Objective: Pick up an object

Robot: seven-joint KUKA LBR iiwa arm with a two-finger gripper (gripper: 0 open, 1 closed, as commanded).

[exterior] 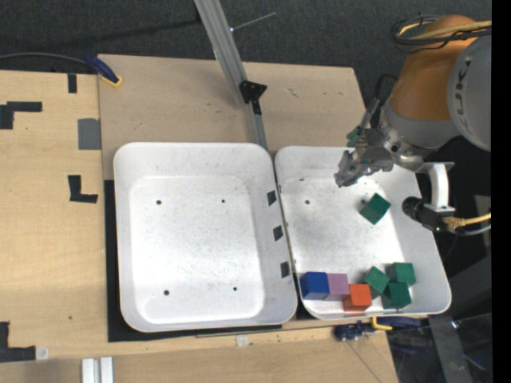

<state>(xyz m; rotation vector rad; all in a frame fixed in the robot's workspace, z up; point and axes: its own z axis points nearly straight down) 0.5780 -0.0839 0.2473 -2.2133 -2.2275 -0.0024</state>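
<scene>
the claw (349,174) hangs above the right bin (319,230), just up-left of a lone green block (374,209); its opening can't be told, and no pickup looks done.

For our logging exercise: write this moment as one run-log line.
arm: over right bin | gripper: above lone green block, apart | blocks clustered at near edge | left bin: untouched

Claw (349,174) above right bin (319,230) (green block (374,209) nearby).
</scene>
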